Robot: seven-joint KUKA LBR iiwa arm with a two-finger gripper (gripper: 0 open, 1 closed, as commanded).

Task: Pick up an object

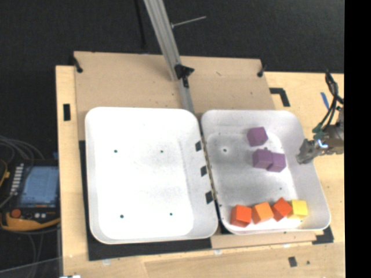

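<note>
The right bin [232, 132] holds several small blocks. One purple block [257, 135] lies toward its back, and two more purple blocks [269, 159] touch each other near the middle. Along the front wall sit three orange blocks [261, 212] in a row, ending in a yellow block [299, 207]. My gripper [309, 151] hangs at the right rim of this bin, just right of the purple pair and apart from them. Nothing shows between its tips.
The left bin [145, 172] lies beside the right one, joined by dark clips along the shared edge. A metal post [165, 33] slants up from behind the bins. A pendant with a blue screen [32, 190] rests at the far left.
</note>
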